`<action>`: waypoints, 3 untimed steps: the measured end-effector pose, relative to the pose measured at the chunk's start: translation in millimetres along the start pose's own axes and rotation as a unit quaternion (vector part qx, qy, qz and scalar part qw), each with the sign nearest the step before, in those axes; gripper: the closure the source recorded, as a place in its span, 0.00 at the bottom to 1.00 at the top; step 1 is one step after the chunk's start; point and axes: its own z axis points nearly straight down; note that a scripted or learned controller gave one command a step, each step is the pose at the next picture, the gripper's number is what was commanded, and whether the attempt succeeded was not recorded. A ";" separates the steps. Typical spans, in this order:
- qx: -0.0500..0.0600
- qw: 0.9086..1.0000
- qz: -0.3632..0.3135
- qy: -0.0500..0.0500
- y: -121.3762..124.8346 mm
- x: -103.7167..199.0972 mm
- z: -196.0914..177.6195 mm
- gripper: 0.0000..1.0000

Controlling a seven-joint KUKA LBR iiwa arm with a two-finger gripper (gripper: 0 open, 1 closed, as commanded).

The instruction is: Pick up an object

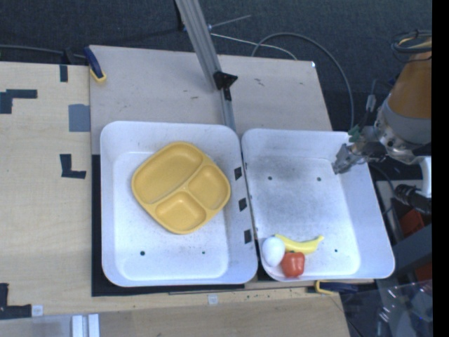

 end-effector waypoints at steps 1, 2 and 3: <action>0.001 1.000 -0.002 0.001 -12.3 51.7 -8.2 1.00; 0.001 1.000 -0.003 0.001 -15.3 115.8 -7.6 1.00; 0.002 1.000 -0.002 0.001 -24.7 162.1 1.7 1.00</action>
